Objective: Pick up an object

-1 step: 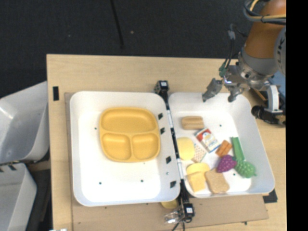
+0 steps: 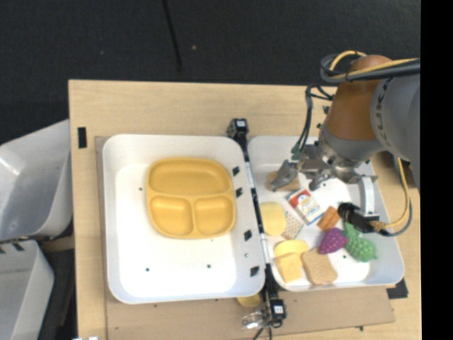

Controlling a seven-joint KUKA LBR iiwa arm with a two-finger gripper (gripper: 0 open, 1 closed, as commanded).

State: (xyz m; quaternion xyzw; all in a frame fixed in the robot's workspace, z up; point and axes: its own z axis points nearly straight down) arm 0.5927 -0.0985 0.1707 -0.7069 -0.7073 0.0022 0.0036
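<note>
Pale wooden bench [image 2: 163, 105], right bin [image 2: 388, 271] — gripper [image 2: 303, 178], fingers seemingly spread and holding nothing, hangs just above-left of the small carton [image 2: 306, 205].

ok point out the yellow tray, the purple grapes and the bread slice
yellow tray [image 2: 190, 197], camera view, middle of the tray where its compartments meet
purple grapes [image 2: 332, 241], camera view, centre of the bunch
bread slice [image 2: 319, 267], camera view, middle of its top face

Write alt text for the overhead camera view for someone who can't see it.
A grey robot arm's gripper hovers over the right white bin, which holds toy food: purple grapes, green grapes, a bread slice, cheese. The left white bin holds a yellow divided plate.
</note>
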